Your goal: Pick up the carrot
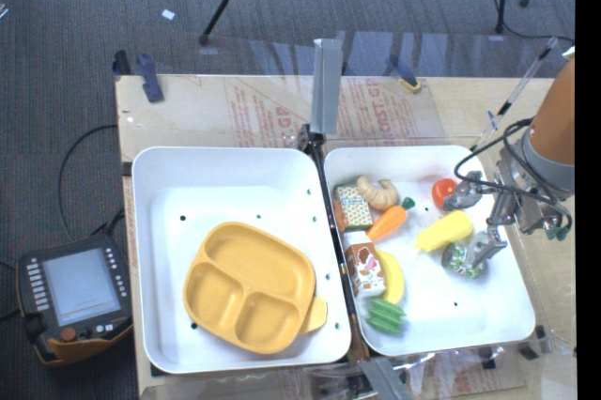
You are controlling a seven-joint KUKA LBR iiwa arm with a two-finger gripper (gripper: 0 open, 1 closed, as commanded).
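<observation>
green beans point(386, 315) nearest, carrot point(388, 222) mid-bin beside cracker box point(351, 207). hand point(479, 229) apart at right, seemingly open, holding nothing. best approached along carrot's width, clear of neighbours.

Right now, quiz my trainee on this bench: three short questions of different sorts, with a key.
1. True or false: the orange toy carrot with a green top lies in the left white bin.
2. What rests in that left bin? A) a banana B) a yellow divided plastic plate C) a can
3. Fill in: the end effector hangs over the ___ bin.

Key: 1 false; 2 B; 3 right.
</observation>
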